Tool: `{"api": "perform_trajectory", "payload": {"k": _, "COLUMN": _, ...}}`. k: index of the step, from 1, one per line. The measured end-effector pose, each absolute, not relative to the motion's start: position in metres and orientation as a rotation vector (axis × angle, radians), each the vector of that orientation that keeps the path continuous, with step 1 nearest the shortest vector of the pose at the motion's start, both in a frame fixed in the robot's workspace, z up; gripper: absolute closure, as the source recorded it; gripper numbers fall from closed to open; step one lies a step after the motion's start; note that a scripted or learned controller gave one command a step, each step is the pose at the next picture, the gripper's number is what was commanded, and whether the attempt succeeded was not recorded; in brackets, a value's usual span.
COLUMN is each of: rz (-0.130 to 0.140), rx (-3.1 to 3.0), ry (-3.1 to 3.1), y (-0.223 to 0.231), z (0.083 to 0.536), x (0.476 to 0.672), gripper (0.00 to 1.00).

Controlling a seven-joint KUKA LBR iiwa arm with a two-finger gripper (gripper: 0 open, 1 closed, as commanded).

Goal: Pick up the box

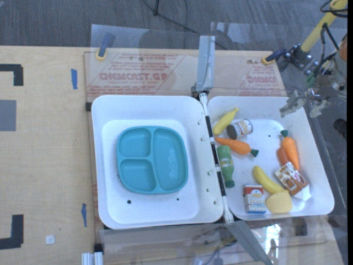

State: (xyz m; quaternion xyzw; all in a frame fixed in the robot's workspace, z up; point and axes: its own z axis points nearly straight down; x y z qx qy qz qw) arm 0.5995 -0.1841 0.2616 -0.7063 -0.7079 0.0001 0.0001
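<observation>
Two shallow white plastic bins are sitting side by side on a pale wooden bench. The left bin (105,115) is carrying a turquoise plastic plate with three compartments (153,160), lying flat near its middle. The right bin (322,189) is holding a scatter of toy food.

The grey robot arm is reaching in from the right, and its two-finger gripper (301,102) is hanging over the far right corner of the right bin. Its grey fingers appear to be standing apart with nothing between them, though they are small and slightly blurred here.

Inside the right bin, largest first: an orange toy carrot (290,150) is lying along the right side, a second orange carrot (234,146) is lying near the left wall, a green plastic bottle (225,163) is resting just beside the divider, a yellow banana (266,179) is lying near the middle, another yellow banana (225,120) is lying at the far left, and a small dark tin can (240,128) is lying on its side beside it.

The box to be picked up is most likely the small red and white carton (254,197) lying at the near edge of the right bin, well apart from the gripper. A pale yellow lemon (279,202) is touching or nearly touching its right side, and an orange and white snack packet (292,178) is sitting just beyond.

To do this step well, I judge the arm should be travelling toward the near side, descending straight over the carton and closing across its narrow width, keeping one finger clear of the lemon.
</observation>
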Motion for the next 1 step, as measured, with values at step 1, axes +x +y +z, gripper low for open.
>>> {"api": "perform_trajectory", "payload": {"k": 1, "rz": 0.002, "rx": -2.417, "ry": -2.003, "y": -0.1001, "z": 0.1275, "x": 0.6243, "gripper": 0.0}}
